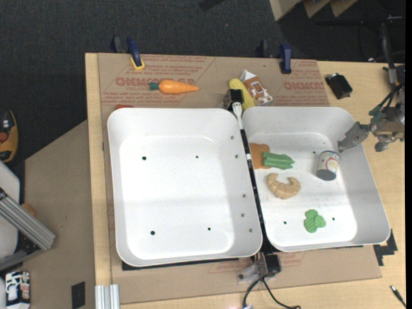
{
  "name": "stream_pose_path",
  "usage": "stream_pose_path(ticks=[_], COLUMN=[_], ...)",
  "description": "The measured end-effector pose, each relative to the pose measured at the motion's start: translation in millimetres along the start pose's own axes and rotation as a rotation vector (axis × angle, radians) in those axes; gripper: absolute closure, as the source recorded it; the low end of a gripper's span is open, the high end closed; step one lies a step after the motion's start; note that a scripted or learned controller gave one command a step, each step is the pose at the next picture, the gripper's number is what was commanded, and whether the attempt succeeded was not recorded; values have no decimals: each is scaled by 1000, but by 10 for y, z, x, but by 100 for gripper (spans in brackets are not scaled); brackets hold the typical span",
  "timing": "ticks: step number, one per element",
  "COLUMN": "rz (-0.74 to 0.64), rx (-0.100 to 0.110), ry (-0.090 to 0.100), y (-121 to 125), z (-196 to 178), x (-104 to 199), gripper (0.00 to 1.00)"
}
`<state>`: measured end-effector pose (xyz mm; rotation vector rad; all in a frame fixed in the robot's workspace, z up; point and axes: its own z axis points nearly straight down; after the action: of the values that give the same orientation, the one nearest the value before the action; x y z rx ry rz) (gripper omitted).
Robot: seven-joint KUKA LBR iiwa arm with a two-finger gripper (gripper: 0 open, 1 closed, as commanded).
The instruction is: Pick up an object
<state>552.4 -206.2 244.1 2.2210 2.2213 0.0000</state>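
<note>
Two white bins sit side by side on the table [193, 76]; the right bin [360, 192] carries everything worth picking, while the left bin [129, 134] offers nothing to grasp. Four things lie in the right bin: one small tin can [327, 165] near the far right wall, one croissant [284, 186] toward the middle, one green leafy toy [279, 161] lying over an orange slab [258, 153] against the left wall, and one small green clump [314, 221] near the front.

At the right bin's far right rim the tool [353, 137] hangs just beside the can, not touching it; the view there is small and cluttered, so I cannot tell how its jaws stand, and nothing visibly sits in them.

The can looks the nearest candidate. It is probably light, stiff and smooth-sided, so it may roll or slip; gripping across its round body at mid-height seems safest. The croissant appears to be hard plastic, best pinched across its thick middle.

Outside the bins, one carrot [176, 87] and a small cluster of toy foods [248, 90] rest on the table's far edge.
</note>
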Motion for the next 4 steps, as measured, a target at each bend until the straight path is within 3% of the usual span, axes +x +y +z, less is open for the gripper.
stream_pose_path(ticks=[1,2,3,4], rz=[-16,-6,-1,-13], rx=[-7,3,-2,-12], ry=[4,2,0,5], y=[321,838,828,940], z=[-452,643,482,-451], x=[1417,1886,1852,3168], gripper=[0,0,100,100])
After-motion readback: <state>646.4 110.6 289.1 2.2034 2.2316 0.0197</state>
